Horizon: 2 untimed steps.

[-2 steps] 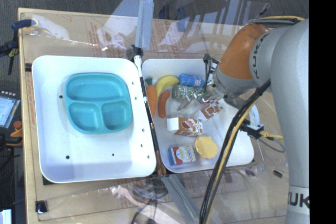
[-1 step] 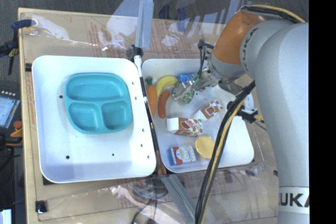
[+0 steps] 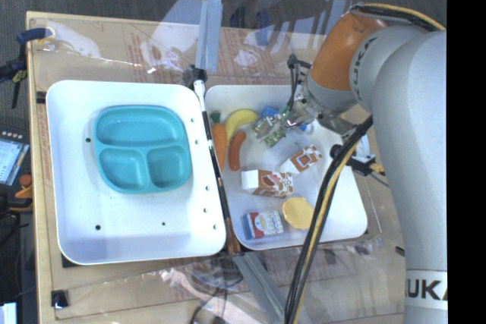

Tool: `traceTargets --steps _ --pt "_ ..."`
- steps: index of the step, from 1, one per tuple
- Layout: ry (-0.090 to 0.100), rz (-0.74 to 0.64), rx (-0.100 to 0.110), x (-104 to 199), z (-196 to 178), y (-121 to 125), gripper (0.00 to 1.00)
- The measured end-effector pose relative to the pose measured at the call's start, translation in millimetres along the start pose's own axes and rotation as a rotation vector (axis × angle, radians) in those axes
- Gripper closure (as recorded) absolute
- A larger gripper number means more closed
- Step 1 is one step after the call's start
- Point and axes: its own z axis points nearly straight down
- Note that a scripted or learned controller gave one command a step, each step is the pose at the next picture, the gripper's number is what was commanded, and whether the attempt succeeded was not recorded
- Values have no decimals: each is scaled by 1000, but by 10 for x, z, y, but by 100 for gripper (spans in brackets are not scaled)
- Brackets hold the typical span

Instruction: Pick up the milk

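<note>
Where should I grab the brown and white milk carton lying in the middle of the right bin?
Probably from straight above, jaws closing across the narrow width of the milk carton at mid-body. It lies flat with its long axis left-right, and the yellow disc crowds its front-right end.

The right bin point(image 3: 351, 228) is crowded. Taking the brown-and-white carton point(image 3: 267, 182) at its middle as landmark: just beyond it toward the far wall lie a carrot point(image 3: 219, 142), a red sausage point(image 3: 236, 150) and a banana point(image 3: 241, 119), close together along the bin's left wall. To its upper right a second small carton point(image 3: 302, 159) lies near it, and the hand point(image 3: 272, 128) hangs over the far part of the bin. Just below it sit a yellow round piece point(image 3: 298, 212) and a blue-and-red carton point(image 3: 263, 224). Bare floor shows right of the landmark, though a black cable point(image 3: 323, 201) crosses above it. The left bin point(image 3: 68, 224) holds a teal divided tray point(image 3: 143, 146), with bare white floor around it.
</note>
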Motion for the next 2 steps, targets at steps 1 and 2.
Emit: traceTargets --steps 1,2 --pt "9 -3 5 35 9 5 0" --pt "4 -6 4 20 -87 7 100"
